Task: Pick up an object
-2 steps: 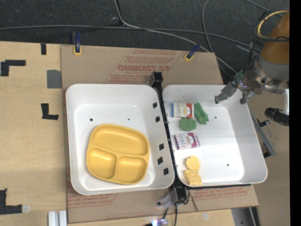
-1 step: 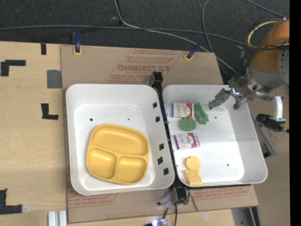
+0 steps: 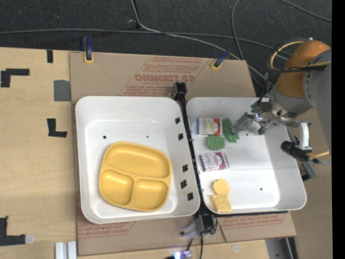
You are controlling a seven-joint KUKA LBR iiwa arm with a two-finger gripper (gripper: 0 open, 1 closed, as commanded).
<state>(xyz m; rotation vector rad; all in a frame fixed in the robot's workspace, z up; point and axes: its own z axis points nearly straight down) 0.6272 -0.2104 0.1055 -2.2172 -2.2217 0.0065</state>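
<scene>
Right bin point(image 3: 291, 198): bare white floor right of the items, toward the right wall. Gripper point(image 3: 241, 124) reaching in from the right over the upper floor, fingers low beside a dark green piece point(image 3: 232, 130); jaw state indeterminate. Green studded block point(image 3: 215, 142) lying just left of that piece, near the divider.

A pale wooden bench point(image 3: 32, 161) carries a brown cardboard sheet point(image 3: 156, 74). Behind it lies dark carpet point(image 3: 178, 7), crossed by black cables point(image 3: 161, 31).
</scene>
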